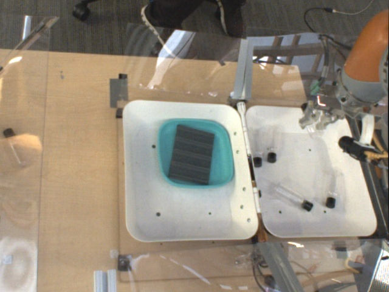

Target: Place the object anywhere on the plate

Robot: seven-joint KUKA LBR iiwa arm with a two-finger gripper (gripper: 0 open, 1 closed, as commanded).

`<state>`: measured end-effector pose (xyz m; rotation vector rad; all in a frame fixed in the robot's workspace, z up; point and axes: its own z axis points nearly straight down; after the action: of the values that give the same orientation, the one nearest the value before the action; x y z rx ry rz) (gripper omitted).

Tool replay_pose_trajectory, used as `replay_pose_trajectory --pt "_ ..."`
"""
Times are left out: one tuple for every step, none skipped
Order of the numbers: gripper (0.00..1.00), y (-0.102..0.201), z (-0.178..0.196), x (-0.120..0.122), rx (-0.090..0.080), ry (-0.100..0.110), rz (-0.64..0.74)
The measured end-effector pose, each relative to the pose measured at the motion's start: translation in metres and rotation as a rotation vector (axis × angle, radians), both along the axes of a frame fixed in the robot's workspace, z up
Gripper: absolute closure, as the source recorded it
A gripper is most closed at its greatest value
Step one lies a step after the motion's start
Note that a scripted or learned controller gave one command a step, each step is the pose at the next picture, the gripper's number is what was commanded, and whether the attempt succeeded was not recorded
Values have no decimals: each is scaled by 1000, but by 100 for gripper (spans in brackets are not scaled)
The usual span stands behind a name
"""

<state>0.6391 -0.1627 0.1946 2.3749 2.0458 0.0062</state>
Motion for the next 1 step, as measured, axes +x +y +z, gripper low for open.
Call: replay_pose_trajectory --pt "100 46 -56 -76 2 4 128"
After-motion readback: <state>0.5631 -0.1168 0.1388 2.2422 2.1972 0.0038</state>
